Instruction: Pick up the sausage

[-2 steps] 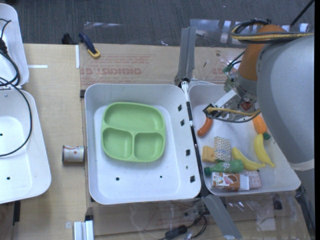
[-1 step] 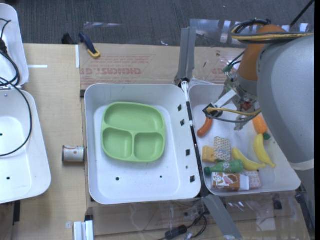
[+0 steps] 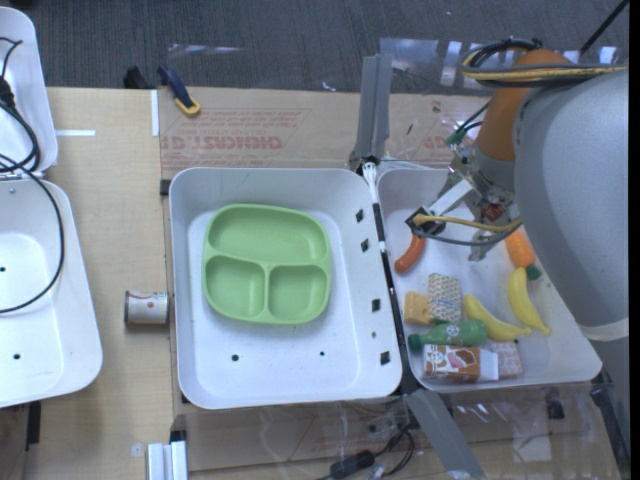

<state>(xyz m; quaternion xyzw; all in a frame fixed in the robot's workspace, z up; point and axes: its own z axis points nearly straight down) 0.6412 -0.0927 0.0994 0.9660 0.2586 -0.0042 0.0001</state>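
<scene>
Sausage (image 3: 409, 254) lay centre-right in right bin (image 3: 585, 353); looked light, smooth, slippery; best gripped mid-length. Gripper (image 3: 478, 230) alongside, finger state unclear.

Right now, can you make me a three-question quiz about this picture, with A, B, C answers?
1. Where is the sausage?
A. On the green plate
B. In the right bin, near its left wall
C. On the cardboard outside the bins

2. How many bananas are in the right bin?
A. Two
B. Four
C. None

3. What is lying on the green plate?
A. A carrot
B. A bottle
C. Nothing

Answers:
1. B, the reddish-orange sausage lies just inside the right bin's left wall.
2. A, one banana lies by the arm and another banana lies beside it.
3. C, all three compartments of the plate in the left bin show bare green.
</scene>
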